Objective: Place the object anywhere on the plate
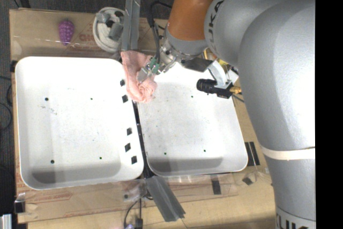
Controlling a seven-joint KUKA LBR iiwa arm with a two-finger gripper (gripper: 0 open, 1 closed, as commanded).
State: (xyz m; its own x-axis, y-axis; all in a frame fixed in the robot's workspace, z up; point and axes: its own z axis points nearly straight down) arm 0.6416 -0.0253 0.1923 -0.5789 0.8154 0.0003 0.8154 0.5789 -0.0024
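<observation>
Cloth (138, 79), pink and crumpled, lies right under the gripper (151, 68), draped over the rims where the two bins (69, 115) meet. We cannot tell the gripper's state. Risk, we judge: soft folds slip or snag on rims during a lift.

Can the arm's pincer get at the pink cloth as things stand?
Probably yes: the pincer sits right at the pink cloth, draped over the right bin's far-left corner, nothing lying between them.
</observation>
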